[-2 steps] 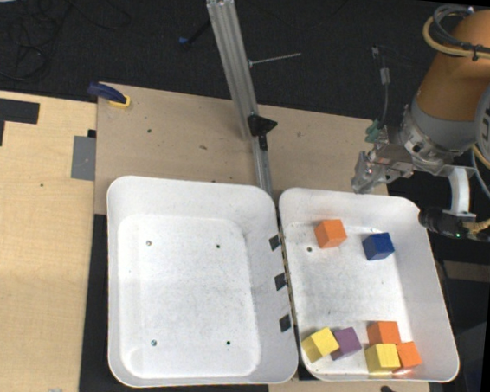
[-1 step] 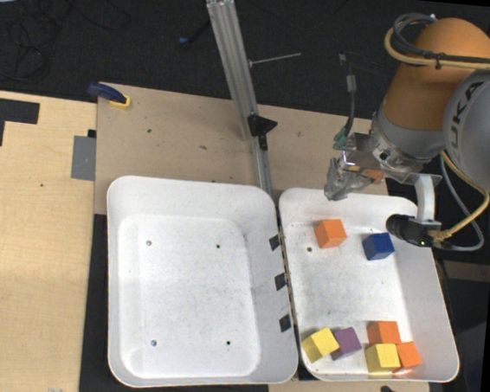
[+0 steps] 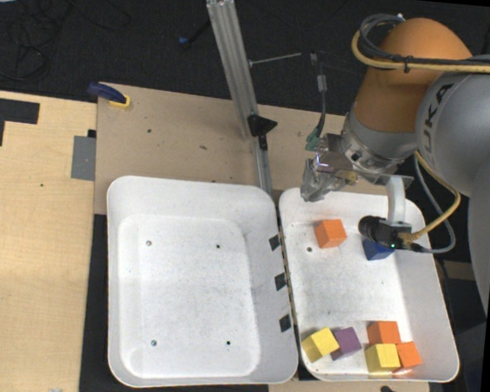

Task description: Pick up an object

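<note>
The right bin [image 3: 348,289] holds several small blocks. An orange cube [image 3: 330,233] lies near its far left part, and a blue block [image 3: 377,250] sits just to the right of it, partly under a black piece of the arm. Along the near edge lie a yellow cube [image 3: 321,342], a purple cube [image 3: 347,341], an orange cube [image 3: 383,332], another yellow cube [image 3: 382,358] and one more orange cube [image 3: 408,354]. My gripper [image 3: 317,188] hangs over the bin's far left corner, a little beyond the first orange cube.
The left bin [image 3: 115,188] lies beside the right one, joined by black clips [image 3: 278,261]. A slanted metal rail [image 3: 237,68] rises behind the bins, close to the gripper's left. The grey arm [image 3: 462,118] covers the far right.
</note>
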